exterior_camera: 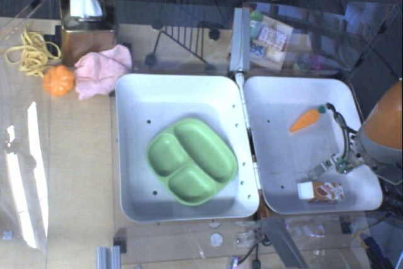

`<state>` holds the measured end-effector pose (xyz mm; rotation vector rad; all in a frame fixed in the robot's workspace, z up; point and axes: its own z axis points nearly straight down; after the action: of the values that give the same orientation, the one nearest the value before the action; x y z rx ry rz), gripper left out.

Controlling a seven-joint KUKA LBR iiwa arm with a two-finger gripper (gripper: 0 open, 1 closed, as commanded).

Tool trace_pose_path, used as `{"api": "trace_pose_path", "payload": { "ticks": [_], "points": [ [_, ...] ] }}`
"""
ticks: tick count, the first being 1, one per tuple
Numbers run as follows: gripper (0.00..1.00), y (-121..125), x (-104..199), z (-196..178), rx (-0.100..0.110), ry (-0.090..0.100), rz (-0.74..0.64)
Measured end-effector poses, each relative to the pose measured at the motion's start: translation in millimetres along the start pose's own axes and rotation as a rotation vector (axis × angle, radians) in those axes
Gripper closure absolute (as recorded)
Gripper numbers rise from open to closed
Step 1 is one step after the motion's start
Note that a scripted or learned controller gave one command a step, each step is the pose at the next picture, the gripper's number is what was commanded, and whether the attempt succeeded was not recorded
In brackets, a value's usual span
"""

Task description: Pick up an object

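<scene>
An orange toy carrot [305, 120] with a green tip lies in the upper middle of the right bin [277, 154]. A small brown and white carton [321, 191] lies flat near that bin's front edge. My gripper [330, 166] hangs low over the right bin's right side, just above and behind the carton and below the carrot. Nothing shows in its grasp. The arm's orange band [384, 123] is at the view's right edge. In the left bin [135, 135] sits a green divided plate [192, 160].
Behind the left bin on the bench are a pink cloth [101, 71], a small orange pumpkin [58, 80], yellow cord [30, 52] and a tissue box [85, 22]. A packet [271, 41] lies behind the right bin.
</scene>
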<state>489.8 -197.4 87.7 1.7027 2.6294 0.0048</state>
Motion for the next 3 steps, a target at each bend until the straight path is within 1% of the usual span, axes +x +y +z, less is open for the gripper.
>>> {"api": "trace_pose_path", "payload": {
  "ticks": [1, 2, 3],
  "points": [
    [0.00, 24, -21, -132, -0.001, -0.002, -0.341],
    [0.00, 2, -10, -24, -0.001, -0.001, -0.576],
    [0.00, 5, -12, -24, -0.008, -0.015, -0.872]
  ]
}}
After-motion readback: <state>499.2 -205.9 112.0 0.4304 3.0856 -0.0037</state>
